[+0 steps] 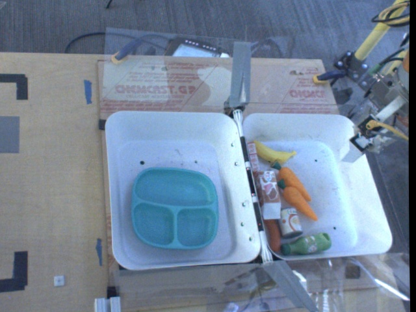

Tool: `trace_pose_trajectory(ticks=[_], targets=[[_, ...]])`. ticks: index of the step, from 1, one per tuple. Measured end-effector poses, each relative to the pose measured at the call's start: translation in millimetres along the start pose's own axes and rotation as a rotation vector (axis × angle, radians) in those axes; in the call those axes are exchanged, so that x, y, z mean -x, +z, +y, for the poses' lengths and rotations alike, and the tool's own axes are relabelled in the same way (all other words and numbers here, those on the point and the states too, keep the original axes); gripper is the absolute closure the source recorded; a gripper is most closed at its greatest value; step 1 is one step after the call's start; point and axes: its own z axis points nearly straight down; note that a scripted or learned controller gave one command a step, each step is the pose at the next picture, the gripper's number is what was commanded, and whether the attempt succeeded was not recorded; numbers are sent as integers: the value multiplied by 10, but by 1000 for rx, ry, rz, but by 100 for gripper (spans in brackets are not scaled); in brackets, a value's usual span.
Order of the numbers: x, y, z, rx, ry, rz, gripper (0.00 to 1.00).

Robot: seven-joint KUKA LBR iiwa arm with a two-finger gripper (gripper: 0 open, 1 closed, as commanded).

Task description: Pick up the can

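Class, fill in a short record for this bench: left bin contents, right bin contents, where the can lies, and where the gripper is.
left bin: teal divided plate
right bin: banana, carrots, can, green bottle, brown packet
can position: near the front left of the right bin, just behind the green bottle
gripper: at the right bin's far right rim, apart from the can

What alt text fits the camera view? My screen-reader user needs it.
A small can stands in the right bin among two carrots, a banana and a green bottle. The left bin holds a teal divided plate. The gripper sits at the right bin's far corner.
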Motion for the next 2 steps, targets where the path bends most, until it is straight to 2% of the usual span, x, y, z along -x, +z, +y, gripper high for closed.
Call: trace_pose_trajectory(ticks=[1, 2], targets=[[-20, 372, -22, 0, 61, 6, 100], [-33, 272, -28, 0, 57, 5, 100]])
